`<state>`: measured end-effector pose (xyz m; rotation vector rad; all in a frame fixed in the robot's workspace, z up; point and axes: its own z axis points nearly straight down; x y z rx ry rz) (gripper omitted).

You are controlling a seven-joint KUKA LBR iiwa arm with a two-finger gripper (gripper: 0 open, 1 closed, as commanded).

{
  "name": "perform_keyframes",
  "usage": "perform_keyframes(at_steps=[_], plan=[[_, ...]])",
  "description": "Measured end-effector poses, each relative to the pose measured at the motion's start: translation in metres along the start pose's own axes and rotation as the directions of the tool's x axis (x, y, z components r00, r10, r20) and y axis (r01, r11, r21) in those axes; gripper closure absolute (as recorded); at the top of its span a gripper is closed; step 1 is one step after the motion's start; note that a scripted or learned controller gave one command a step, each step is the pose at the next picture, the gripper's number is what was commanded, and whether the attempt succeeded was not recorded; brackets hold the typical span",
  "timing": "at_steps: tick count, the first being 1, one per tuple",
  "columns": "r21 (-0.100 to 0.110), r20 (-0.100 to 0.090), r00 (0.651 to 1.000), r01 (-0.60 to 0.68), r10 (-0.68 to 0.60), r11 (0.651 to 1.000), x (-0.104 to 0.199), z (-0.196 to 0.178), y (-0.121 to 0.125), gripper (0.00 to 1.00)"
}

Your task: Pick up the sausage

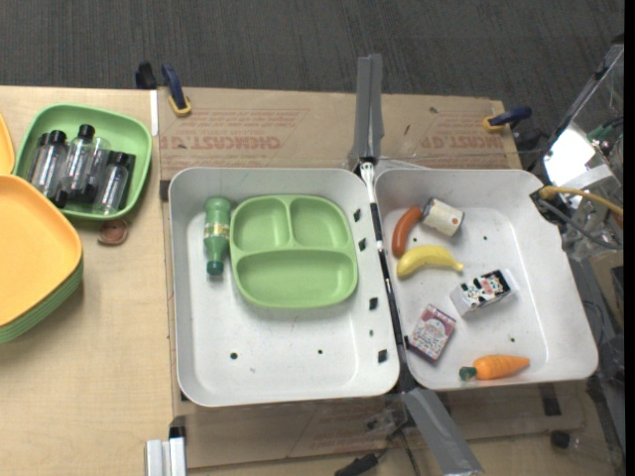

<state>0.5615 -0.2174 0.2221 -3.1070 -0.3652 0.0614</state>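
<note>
The sausage (pixel 405 230) is a short reddish-orange curved piece lying in the right bin (pixel 531 251), near its upper left corner. It leans along the bin's left wall. A yellow banana (pixel 429 260) lies just below it, almost touching its lower end. A small white can (pixel 443 217) lies on its side just to the sausage's right.
The right bin also holds a black-and-white box (pixel 482 291), a pink box (pixel 432 331) and a carrot (pixel 495 367). The left bin (pixel 288 355) holds a green divided plate (pixel 294 250) and a green bottle (pixel 216 234). Cables and gear (pixel 580 196) crowd the right edge.
</note>
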Motion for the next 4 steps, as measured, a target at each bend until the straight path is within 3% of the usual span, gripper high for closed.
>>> perform_keyframes(at_steps=[4], plan=[[0.005, 0.015, 1.000, 0.003, -0.003, 1.000, -0.004, -0.030, 0.004, 1.00]])
